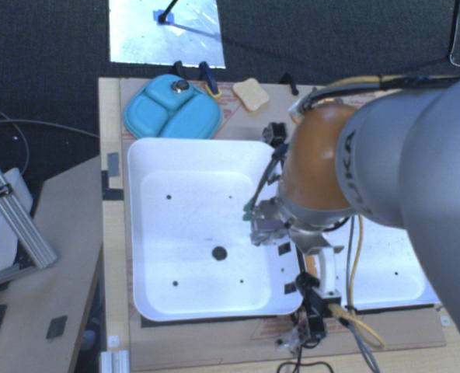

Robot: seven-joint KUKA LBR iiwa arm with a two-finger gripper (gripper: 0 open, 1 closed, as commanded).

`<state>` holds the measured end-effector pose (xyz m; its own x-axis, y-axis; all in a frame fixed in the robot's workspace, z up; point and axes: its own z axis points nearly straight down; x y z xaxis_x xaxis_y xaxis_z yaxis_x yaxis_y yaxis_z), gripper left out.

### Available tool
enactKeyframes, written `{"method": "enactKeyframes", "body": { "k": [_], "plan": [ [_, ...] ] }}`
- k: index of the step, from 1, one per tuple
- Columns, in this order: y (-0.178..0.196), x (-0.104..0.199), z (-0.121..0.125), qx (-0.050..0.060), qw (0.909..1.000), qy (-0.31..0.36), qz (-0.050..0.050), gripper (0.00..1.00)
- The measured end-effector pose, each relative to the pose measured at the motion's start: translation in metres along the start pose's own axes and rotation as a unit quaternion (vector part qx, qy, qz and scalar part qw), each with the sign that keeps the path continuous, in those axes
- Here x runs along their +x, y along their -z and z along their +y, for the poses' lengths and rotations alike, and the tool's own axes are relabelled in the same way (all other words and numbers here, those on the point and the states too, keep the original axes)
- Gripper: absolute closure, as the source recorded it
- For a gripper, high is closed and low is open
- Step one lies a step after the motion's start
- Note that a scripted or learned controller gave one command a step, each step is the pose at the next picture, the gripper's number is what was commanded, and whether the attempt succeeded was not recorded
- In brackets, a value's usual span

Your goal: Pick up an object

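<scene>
Small dark disc: lying on the floor of the left bin, near side; jaws above that bin's right edge, open or closed cannot be told

Two shallow white bins side by side: left bin and right bin. One small dark disc on the left bin's floor. Four tiny dark dots spread over that same floor, and one more tiny dot in the right bin. Behind the bins, one blue divided tray, one tan sponge-like piece and one dark blue clip-like thing, too small to name surely. One shiny sheet farther back. One grey arm with one orange band. One aluminium rail at far left.
</scene>
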<state>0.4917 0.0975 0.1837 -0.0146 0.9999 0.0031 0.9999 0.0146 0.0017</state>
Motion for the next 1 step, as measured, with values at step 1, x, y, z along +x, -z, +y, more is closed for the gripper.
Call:
{"method": "enactKeyframes", "body": {
  "k": [1],
  "plan": [
    [0.1879,0.0312,0.0851,-0.011,0.9999,-0.003,0.001,1.00]
  ]
}}
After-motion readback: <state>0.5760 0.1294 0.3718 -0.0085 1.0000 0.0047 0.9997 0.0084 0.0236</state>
